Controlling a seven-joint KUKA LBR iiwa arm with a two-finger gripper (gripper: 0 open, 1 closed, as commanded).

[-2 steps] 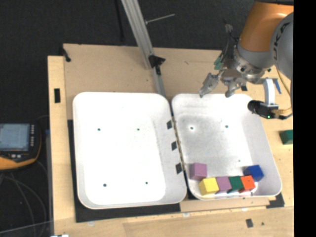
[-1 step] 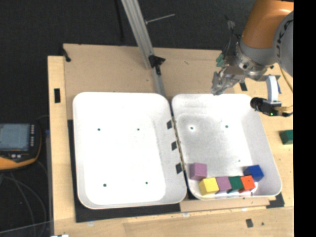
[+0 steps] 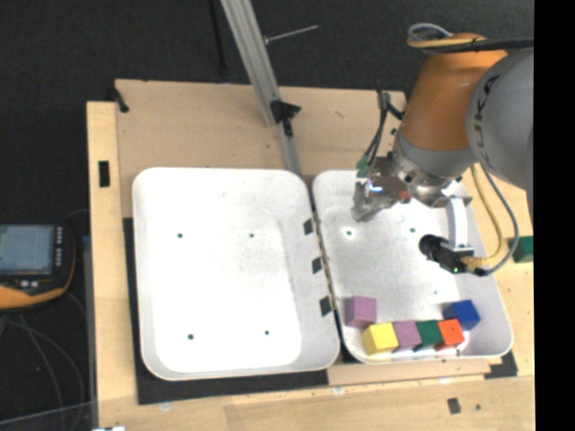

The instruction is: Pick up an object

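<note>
While the tool (image 3: pixel 367 206) hovers, finger state unclear, the right bin (image 3: pixel 395 241) holds six blocks: two purple (image 3: pixel 360 310), one yellow (image 3: pixel 380 338), green (image 3: pixel 429 332), orange (image 3: pixel 449 332), blue (image 3: pixel 464 312).

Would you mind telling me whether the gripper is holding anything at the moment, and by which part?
Nothing is held: the gripper hangs over bare floor at the top of the right bin, far from the blocks.

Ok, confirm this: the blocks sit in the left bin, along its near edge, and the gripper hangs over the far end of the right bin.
Wrong bin. The camera view shows the blocks in the right bin, along its near edge. The gripper does hang over that bin's far end.
</note>
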